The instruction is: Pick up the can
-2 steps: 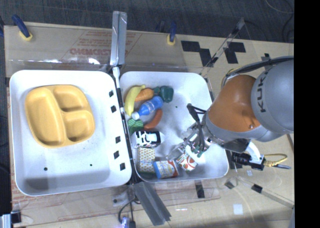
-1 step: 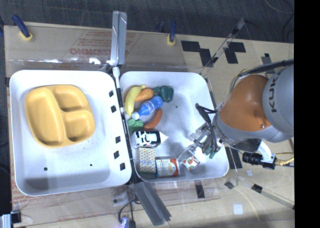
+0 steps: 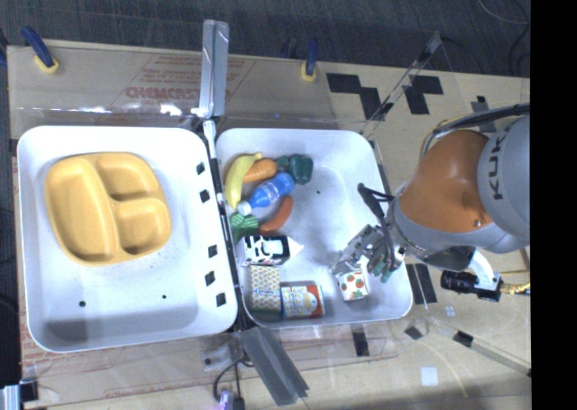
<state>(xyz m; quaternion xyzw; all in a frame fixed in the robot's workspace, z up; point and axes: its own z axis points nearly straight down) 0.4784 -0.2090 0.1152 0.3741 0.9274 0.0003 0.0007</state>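
Observation:
The can (image 3: 301, 300) lies on its side near the front wall of the right bin (image 3: 347, 149), its label red and orange. My gripper (image 3: 365, 259) hangs low over the bin's front right part, to the right of the can and apart from it. Just under the gripper sits a small white cube with coloured dots (image 3: 353, 285). The arm's orange band (image 3: 451, 192) and grey wrist reach in from the right.
A patterned box (image 3: 263, 288) lies left of the can. Farther back are a black and white item (image 3: 268, 248), a blue bottle (image 3: 269, 194), a banana (image 3: 236, 178), a carrot-like piece (image 3: 278, 214) and a dark green item (image 3: 297, 166). The left bin (image 3: 45, 309) holds a yellow divided tray (image 3: 108, 205).

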